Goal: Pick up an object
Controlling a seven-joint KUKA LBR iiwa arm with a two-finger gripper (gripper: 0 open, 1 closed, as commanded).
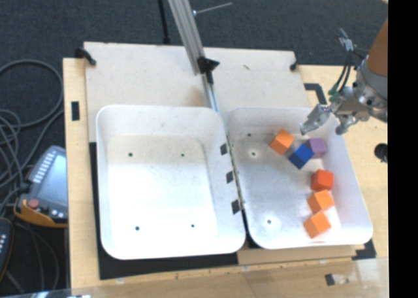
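Single fixed cam above the bench (130, 68), angled down, far enough back to frame both the left bin (108, 127) and right bin (349, 179) whole. Arm (372, 61) enters frame right.

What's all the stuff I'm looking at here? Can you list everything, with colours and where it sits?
bins: 2, white, side by side on the bench; left bin, right bin
orange blocks: 3, right bin; one at the top, two near its lower right
red block: 1, right bin, above the two lower orange ones
blue block: 1, right bin, between the top orange block and the purple one
purple block: 1, right bin, by the blue block
metal rail: 1, silver, slanting down from the top to between the bins
handheld controller: 1, grey and orange, far left
cables: several, dark, floor at left
gripper: 1, grey, above the right bin's upper right edge
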